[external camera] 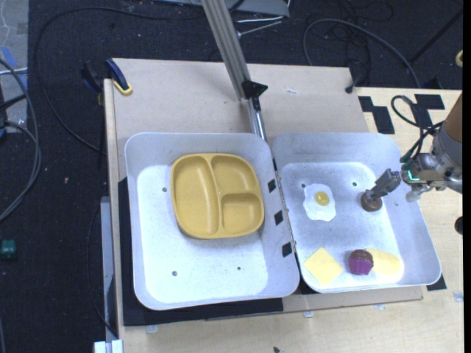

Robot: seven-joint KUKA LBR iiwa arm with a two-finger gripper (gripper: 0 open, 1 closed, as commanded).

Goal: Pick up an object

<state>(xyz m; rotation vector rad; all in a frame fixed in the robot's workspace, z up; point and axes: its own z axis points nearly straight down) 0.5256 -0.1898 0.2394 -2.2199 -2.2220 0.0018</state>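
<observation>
- Tabletop (309, 87) carries two white bins. The left bin (147, 271) holds a yellow divided tray (218, 195), rigid plastic by the look of it and way too wide for me.
- Right bin (419, 248) has the small stuff.
- Fried egg toy (320, 203), mid-bin: flat, probably slick, so I'd pinch it across the yolk bump.
- Yellow cheese slice (324, 265) at the near edge: thin, hard to get under.
- Purple lump (360, 262) beside it looks like the easiest grab, chunky and light.
- My gripper (372, 199) is low, right of the egg, can't tell its state.
</observation>
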